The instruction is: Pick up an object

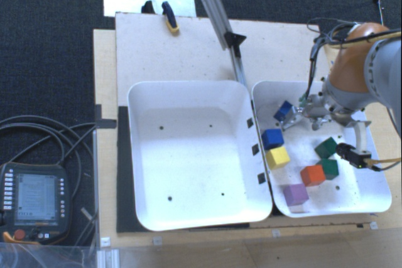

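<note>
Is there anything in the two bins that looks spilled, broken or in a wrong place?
Nothing stands out. The blocks, among them a yellow block, an orange block and a purple block, all lie loose inside the right bin, none spilled over its rim. The left bin looks undamaged. The gripper is by a dark blue block.

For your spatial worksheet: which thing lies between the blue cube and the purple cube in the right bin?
In the camera view, the yellow cube.
</note>
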Robot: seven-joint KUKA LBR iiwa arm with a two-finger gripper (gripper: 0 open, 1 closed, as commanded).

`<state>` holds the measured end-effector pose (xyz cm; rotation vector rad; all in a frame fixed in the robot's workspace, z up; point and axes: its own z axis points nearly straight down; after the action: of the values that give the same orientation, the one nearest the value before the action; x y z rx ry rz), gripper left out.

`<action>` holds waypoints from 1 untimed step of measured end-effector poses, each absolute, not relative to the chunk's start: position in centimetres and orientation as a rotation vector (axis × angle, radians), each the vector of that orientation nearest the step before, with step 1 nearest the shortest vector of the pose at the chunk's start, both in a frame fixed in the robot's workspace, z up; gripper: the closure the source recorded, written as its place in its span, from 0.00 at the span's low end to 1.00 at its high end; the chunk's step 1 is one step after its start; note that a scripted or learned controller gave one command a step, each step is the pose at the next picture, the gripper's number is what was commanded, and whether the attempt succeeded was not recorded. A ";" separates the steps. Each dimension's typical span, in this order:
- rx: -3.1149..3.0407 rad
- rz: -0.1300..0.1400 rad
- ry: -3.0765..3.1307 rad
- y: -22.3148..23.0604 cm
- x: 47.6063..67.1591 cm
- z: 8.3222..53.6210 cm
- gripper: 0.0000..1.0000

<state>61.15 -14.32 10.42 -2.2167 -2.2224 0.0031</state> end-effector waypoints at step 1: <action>-2.220 -0.004 -2.229 -14.4 61.4 11.9 1.00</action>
<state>61.39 -14.42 11.89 -2.2203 -2.2289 -0.0043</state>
